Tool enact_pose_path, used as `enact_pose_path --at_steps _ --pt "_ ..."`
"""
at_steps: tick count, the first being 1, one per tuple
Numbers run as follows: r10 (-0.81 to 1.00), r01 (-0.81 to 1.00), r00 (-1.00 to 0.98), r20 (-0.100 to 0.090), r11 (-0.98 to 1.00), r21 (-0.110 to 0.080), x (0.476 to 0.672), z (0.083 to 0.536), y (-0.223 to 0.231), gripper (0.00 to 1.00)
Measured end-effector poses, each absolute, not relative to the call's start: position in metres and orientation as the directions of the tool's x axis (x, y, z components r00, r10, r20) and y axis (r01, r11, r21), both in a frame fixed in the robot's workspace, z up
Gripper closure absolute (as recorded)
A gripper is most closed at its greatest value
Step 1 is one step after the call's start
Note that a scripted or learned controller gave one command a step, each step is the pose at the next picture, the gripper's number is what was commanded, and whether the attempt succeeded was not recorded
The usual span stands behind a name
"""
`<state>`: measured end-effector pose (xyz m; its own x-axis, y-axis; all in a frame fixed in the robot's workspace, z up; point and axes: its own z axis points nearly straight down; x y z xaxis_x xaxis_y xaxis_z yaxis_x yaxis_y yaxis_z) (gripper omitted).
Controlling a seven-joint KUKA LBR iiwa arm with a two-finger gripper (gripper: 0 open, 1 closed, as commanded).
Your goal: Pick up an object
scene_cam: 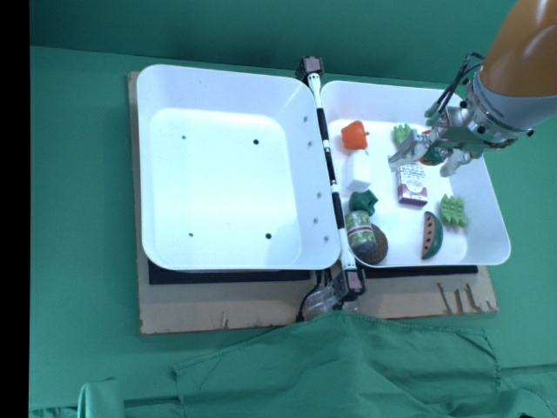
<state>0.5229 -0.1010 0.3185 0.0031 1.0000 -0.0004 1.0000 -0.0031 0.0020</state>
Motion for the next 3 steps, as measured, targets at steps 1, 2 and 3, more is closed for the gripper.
enact_pose_path --at_steps 1,2,3 --pt "1.0 1.0 0.008 -0.002 -0.008 -0.004 0.544 0.23 -0.153 0.0" --pt "1.0 1.0 0.0 0.001 0.0 0.0 0.528 0.232 -0.112 0.0" --pt "1.0 1.0 0.008 -0.004 -0.008 0.007 0.564 0.185 -0.185 0.0"
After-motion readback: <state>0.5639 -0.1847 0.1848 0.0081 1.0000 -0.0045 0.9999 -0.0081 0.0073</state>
